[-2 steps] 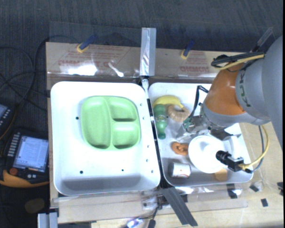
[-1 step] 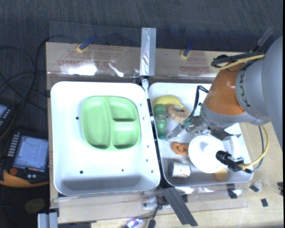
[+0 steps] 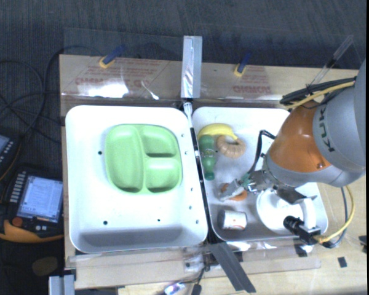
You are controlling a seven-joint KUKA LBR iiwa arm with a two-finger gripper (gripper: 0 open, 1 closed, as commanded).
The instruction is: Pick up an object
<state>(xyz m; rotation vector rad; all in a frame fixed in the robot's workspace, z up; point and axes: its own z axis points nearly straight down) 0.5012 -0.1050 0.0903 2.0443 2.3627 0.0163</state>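
The right bin (image 3: 258,117) holds several objects: a yellow banana (image 3: 214,129) at its back left, a tan ring (image 3: 231,147) beside it, a green bottle (image 3: 207,155) along the left wall, a small orange and white piece (image 3: 234,195), a white cup (image 3: 233,219) lying on its side near the front, and a white bowl (image 3: 269,212). My gripper (image 3: 241,185) reaches down into the middle of this bin, right over the orange and white piece. The wrist with its orange band (image 3: 298,146) hides the bin's right part.
The left bin (image 3: 86,226) carries a green divided plate (image 3: 142,157) at its centre. A raised wall (image 3: 197,165) separates the two bins. A yellow cable (image 3: 338,229) loops off the arm at the front right. Tablets lie on the floor to the left.
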